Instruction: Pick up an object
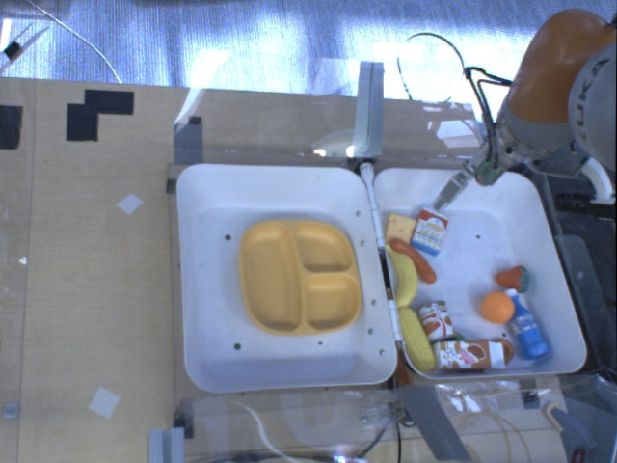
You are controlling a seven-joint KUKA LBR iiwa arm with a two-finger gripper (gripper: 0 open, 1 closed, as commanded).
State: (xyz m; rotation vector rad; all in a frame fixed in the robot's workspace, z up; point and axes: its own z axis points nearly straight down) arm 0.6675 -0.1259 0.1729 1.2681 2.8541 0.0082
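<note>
Gripper hangs at the far side of the right bin, at the end of the grey arm that comes in from the right; whether it is open or shut I cannot tell at this size, and nothing shows in its grasp. Just near and left of it stands a small red and white carton, touching a yellow block on its left. A red sausage lies nearer, then a banana, a corn cob, a can and a bottle on its side. Towards the right sit a strawberry, an orange and a blue bottle. The left bin bears a yellow divided tray.

My judgement: the carton is the likeliest target. Crowding is the risk; a descent slightly off could land on the block or sausage, tip the carton, or close on an edge and let it slip
</note>
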